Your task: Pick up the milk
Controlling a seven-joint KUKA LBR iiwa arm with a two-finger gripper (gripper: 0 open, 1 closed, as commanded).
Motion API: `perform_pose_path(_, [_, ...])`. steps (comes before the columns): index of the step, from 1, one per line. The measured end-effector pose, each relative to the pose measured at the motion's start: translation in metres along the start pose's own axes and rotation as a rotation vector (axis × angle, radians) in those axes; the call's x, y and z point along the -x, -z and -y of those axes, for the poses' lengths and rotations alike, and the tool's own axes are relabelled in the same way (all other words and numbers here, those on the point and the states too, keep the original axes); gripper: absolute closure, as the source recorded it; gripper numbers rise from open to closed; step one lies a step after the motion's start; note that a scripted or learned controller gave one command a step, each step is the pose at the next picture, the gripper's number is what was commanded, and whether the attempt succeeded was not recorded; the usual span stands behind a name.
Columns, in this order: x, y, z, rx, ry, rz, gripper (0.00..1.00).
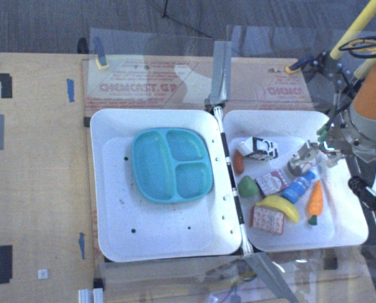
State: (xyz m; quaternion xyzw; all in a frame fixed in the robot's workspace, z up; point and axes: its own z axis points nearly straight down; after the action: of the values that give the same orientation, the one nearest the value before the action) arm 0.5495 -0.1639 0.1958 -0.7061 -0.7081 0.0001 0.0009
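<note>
Milk carton [258, 147], white with black patches, lies on side, upper left of right bin [352, 229]. Likely light, stiff, crushable; grip across flat sides. Gripper [303, 163] mid-bin, grip state unclear.

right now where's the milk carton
The milk carton lies on its side in the right bin, near its back left corner, left of the gripper.
</note>
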Motion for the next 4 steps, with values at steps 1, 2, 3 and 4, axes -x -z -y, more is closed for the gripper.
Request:
perform_pose_path(1, [-0.053, -0.037, -0.067, 0.004, -0.188, 0.002, 0.0])
perform_pose_path(2, [-0.057, -0.074, -0.057, 0.006, -0.096, 0.003, 0.0])
perform_pose_path(3, [-0.064, -0.107, -0.029, 0.009, 0.019, 0.003, 0.0])
perform_pose_path(4, [-0.06, -0.096, -0.029, 0.014, 0.013, 0.006, 1.0])
